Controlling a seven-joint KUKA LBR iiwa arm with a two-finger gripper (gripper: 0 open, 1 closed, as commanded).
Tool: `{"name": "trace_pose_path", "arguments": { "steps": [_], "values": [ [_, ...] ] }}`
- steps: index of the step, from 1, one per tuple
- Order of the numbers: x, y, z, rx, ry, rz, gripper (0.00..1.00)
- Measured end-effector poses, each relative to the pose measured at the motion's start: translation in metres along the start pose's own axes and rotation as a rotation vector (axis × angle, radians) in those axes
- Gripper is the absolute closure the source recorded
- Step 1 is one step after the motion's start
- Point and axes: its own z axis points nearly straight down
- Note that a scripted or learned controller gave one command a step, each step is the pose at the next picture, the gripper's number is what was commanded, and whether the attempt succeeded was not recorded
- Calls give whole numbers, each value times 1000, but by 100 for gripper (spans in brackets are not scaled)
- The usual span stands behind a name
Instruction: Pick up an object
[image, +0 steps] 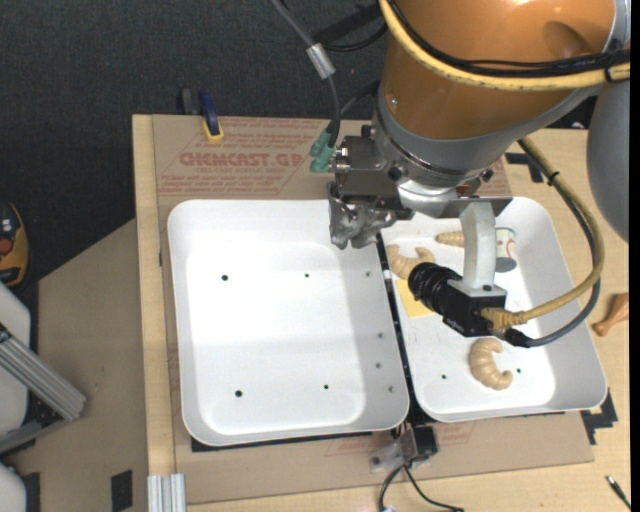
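Croissants are what I see in the right bin. One croissant lies near the front of that bin, curled like a little moon, with bare white floor around it. Another pastry lies farther back, close to the wall between the two bins, and a smaller pointed bit sits just behind it. Something yellow and flat lies under the black part of the arm.

The jaws hang at the back of the bins, right over the middle wall. They are dark and small from where I stand, and I cannot tell if they are open or closed. I see nothing held between them.

So the thing to pick lies to the right of the jaws. The back pastry is the nearest one, just beside the jaws. Its long side runs from the back of the bin toward the front, bending a bit. The front croissant is well apart from the jaws, toward the front right.

I think the jaws should slide a little to the right and go down across the short way of that near pastry. The middle wall is very close, so a finger could bump it.

The left bin sits beside it on the tabletop.
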Motion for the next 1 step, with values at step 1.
{"name": "trace_pose_path", "arguments": {
  "steps": [1],
  "values": [
    [41,1,-97,-15,6,-2,100]
  ]
}}
